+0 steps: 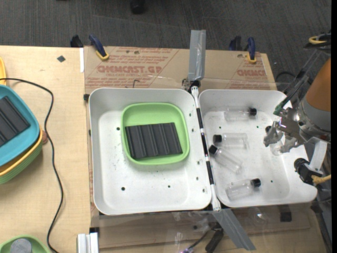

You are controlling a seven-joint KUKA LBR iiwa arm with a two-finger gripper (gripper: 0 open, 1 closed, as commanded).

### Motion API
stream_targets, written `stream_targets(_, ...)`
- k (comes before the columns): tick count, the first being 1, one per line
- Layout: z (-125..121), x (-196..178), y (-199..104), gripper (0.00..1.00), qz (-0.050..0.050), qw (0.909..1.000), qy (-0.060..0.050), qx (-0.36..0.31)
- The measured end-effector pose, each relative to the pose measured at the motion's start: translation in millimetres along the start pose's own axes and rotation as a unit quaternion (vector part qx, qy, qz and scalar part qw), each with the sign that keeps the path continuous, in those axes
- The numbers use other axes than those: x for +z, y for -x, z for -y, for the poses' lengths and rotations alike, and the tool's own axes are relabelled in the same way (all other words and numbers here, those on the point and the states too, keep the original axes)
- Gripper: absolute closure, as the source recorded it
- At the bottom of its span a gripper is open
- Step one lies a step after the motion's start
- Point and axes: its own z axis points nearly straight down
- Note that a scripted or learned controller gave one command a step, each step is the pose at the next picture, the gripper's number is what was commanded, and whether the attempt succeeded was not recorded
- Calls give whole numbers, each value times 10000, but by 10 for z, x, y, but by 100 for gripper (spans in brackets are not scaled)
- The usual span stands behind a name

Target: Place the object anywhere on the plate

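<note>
A: Across the bench, you've got two white bins side by side. Your left bin (105, 157) carries the green plate (155, 133), with a dark ribbed mat (152, 140) lying on it and none of the bottles.

B: So nothing's delivered yet?

A: That's my read: the whole job is still ahead of you, pick and carry both. Your right bin (263, 191) has four clear bottles with black caps scattered about.

B: Where's the arm?

A: Your arm (316, 109) sits over the right bin's far right side, gripper (278, 136) low. Whether it's clenched or released, I can't tell from up here.

B: Nearest target?

A: The top bottle (239, 113) lies just left of the gripper and above it, apart from it. The middle bottle (231, 139) lies near, to the left. The plate is well apart, across the divider.
</note>
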Motion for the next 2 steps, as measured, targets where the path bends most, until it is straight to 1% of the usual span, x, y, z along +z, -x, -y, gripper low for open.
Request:
stream_targets(1,-1,-1,0,0,-1,10000,2,2)
stream_targets(2,-261,-639,405,0,1,9866,-1,1633)
